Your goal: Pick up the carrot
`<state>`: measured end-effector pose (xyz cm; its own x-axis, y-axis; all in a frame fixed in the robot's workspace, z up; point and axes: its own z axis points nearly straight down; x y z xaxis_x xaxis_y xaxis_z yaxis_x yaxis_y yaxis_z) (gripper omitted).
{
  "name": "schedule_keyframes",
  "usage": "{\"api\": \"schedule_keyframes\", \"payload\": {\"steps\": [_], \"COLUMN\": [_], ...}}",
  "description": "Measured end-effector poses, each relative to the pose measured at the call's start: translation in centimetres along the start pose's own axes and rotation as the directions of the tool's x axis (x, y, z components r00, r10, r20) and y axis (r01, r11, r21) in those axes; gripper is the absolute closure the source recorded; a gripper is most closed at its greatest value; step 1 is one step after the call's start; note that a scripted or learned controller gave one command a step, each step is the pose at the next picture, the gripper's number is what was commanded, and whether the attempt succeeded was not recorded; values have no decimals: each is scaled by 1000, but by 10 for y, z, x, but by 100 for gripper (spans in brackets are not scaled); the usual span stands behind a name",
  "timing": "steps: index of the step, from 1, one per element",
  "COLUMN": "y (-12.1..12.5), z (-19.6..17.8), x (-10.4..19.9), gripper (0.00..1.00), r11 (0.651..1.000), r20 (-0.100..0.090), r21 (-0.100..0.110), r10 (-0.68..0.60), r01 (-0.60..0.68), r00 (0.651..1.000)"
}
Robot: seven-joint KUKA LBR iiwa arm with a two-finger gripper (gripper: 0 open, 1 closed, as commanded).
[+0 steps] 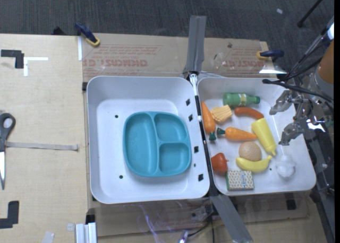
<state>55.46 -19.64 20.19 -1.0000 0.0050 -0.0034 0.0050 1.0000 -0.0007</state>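
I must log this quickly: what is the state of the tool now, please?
Tool: open, holding nothing, at the right edge of the right bin, apart from the carrot.

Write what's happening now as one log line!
gripper: open, over right bin's right side | carrot: lying in bin, untouched | not grasped

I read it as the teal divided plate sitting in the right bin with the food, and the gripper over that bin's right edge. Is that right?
Not quite. The camera view shows the teal divided plate alone in the left bin, not the right one. The food, including the carrot, lies in the right bin, and the gripper is over that bin's right edge, as you said.
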Motion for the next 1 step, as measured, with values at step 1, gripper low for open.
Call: {"api": "schedule_keyframes", "payload": {"steps": [1], "y": [60], "z": [98], "x": [-18], "gripper": [0], "r11": [1000], "r20": [-1], "r21": [-1], "r10": [14], "r01": [-14], "r00": [1000]}}
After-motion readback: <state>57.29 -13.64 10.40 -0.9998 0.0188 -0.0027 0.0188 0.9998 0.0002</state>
